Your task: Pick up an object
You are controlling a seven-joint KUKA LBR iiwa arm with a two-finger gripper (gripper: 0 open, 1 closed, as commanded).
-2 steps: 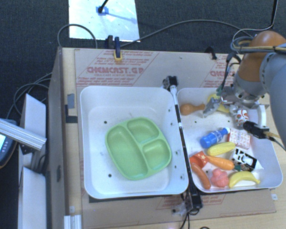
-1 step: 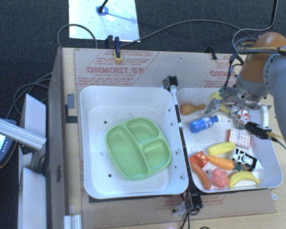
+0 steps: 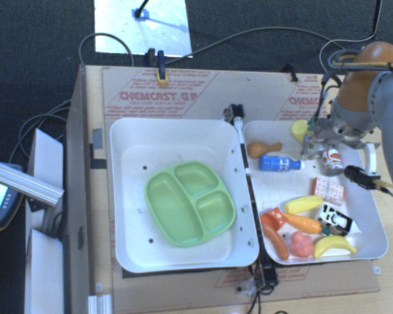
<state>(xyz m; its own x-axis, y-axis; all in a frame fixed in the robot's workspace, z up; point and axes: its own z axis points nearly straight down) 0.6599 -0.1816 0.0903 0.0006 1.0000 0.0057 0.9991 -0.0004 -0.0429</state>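
Gripper (image 3: 312, 144) low in right bin (image 3: 373, 241), beside blue bottle (image 3: 280, 164); opening impossible to tell, nothing seen held. Bottle lying flat near bin's left wall, probably light, stiff, smooth, prone to rolling. Best pinched across its middle.

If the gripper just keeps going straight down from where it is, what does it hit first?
Probably the cap end of the blue bottle, lying just below the gripper in the right bin; depth is unclear, so it might meet bare bin floor instead.
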